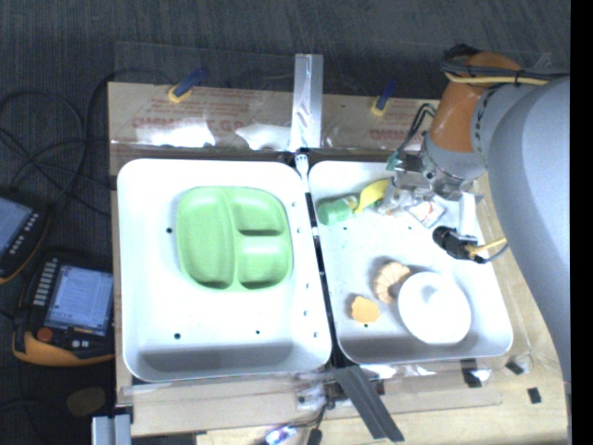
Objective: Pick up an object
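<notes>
Evidently the gripper (405, 196) hung beside the yellow banana (372, 194), nothing visibly lifted, its jaw state impossible to tell

Arm (533, 156): broad smooth grey casing, orange band above wrist, thin black cables; metallic pincer (408, 193).

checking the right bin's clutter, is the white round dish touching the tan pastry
Touching: the camera view shows the white round dish overlapping the tan pastry's right edge, no gap between them.
</notes>
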`<state>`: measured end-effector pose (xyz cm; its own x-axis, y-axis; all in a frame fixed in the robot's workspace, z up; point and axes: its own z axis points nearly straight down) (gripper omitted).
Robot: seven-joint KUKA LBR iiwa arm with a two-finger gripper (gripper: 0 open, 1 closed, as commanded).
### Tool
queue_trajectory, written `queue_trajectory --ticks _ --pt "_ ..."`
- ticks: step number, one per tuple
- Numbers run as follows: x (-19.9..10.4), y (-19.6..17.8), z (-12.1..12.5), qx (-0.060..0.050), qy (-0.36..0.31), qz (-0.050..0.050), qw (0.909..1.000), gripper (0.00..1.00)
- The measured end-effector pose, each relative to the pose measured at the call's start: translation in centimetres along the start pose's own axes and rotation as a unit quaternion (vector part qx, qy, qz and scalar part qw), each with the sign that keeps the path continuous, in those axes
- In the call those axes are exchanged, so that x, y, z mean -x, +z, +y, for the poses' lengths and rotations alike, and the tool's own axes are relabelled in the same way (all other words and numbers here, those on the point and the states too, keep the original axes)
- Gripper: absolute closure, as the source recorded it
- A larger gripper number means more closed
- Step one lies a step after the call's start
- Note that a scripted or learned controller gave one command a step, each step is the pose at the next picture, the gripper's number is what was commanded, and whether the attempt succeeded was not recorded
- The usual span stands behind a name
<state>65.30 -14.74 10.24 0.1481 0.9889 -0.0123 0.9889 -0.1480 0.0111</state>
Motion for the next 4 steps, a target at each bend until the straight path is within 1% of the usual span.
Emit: queue_trajectory --ticks 1,2,3,4 --pt "2.8 -5.8 -6.2 -0.006 -0.057 0.005 0.9984 1.00" --pt "2.1 0.8 -6.1 -0.007 0.021 0.006 0.9997 1.00" --pt "7.2 1.2 -3.9 0.001 0.008 0.006 1.0000 1.00" --pt "6.1 1.2 -3.8 -0.001 0.003 0.012 0.9999 0.00"
